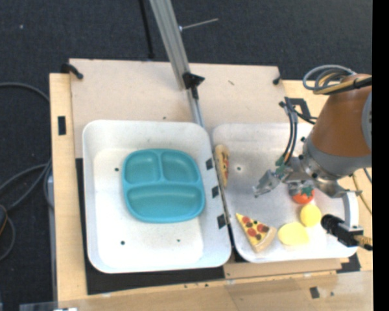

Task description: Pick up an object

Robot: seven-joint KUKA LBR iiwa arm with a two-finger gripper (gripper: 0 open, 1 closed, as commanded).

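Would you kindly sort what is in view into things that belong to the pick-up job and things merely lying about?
Belonging to the job:
gripper
right bin
pizza slice
yellow pieces
red piece, close under the wrist
long toy at that bin's left wall

Lying about:
left bin
teal divided plate inside it
metal pole

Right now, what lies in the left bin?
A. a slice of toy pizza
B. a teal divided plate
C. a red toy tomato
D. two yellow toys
B. The teal divided plate lies alone in the left bin, while the pizza slice, the two yellow toys and the red toy are all in the right bin.
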